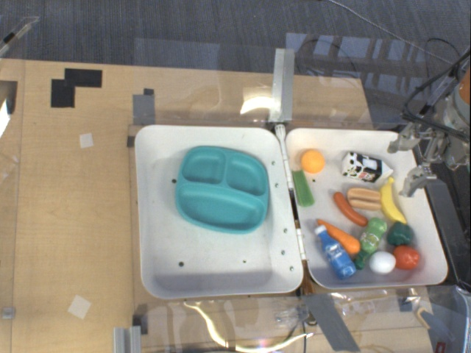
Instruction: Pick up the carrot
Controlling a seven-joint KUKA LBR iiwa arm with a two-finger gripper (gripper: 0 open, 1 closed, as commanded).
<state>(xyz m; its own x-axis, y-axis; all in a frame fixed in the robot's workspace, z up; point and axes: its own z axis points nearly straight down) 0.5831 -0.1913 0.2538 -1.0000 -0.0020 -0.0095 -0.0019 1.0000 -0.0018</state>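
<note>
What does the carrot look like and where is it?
The carrot is a small, smooth orange toy that looks like plastic, tapering toward its upper-left end. It lies flat and slanted in the right bin, near the lower middle. The blue bottle lies right beside it on its lower-left side, apparently touching, and its thicker lower-right end meets the green bottle. The end effector is off by the bin's right edge, not on the carrot.

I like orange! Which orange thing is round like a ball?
The orange fruit at the right bin's top left; the carrot is long and pointed.
</note>
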